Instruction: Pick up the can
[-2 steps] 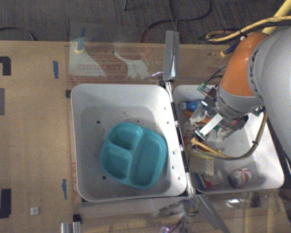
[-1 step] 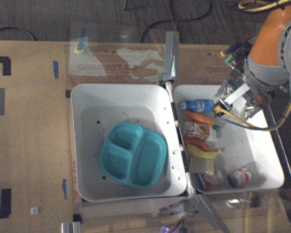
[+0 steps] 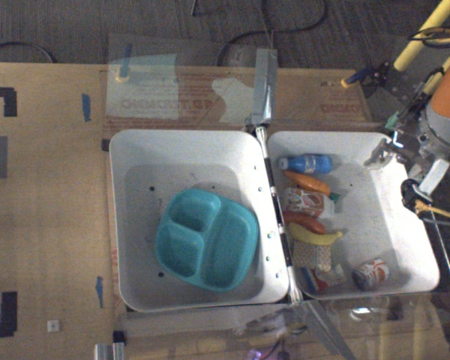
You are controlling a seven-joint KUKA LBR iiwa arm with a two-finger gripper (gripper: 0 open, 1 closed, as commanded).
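Observation:
The can [image 3: 371, 274] lies on its side near the front right corner of the right bin [image 3: 405, 223]; it is red and white with a silvery end. My gripper [image 3: 382, 153] hangs over the bin's back right part, at the end of the grey arm with the orange band [image 3: 444, 96]. It is well behind the can and apart from it, with nothing seen in its grasp.
Along the right bin's left side lie a blue bottle [image 3: 306, 163], an orange carrot-like piece [image 3: 307, 182], a small carton [image 3: 305, 201], a banana [image 3: 315, 235] and a pouch [image 3: 315, 257]. A teal divided plate [image 3: 207, 238] sits in the left bin [image 3: 135, 163].

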